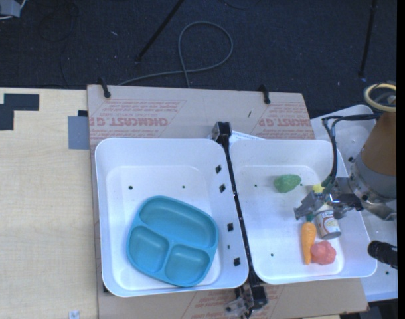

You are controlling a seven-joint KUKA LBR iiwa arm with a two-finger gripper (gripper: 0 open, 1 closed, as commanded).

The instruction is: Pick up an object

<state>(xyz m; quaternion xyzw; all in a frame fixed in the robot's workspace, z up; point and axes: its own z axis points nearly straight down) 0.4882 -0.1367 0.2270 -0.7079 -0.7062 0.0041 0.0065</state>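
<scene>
Hovering two-finger gripper (320, 208) low in right white bin (269, 161), finger state not readable, just above small silver can (329, 225), with orange plastic carrot (308, 241) lying just below-left, long axis running roughly vertical in view, pink lump (324, 252) beside it.

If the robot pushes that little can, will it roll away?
Probably not far. The can seems to stand upright, so a push would more likely slide or tip it. If tipped, its round side could roll, but the carrot and the bin wall would likely stop it. It looks small, probably light.
</scene>
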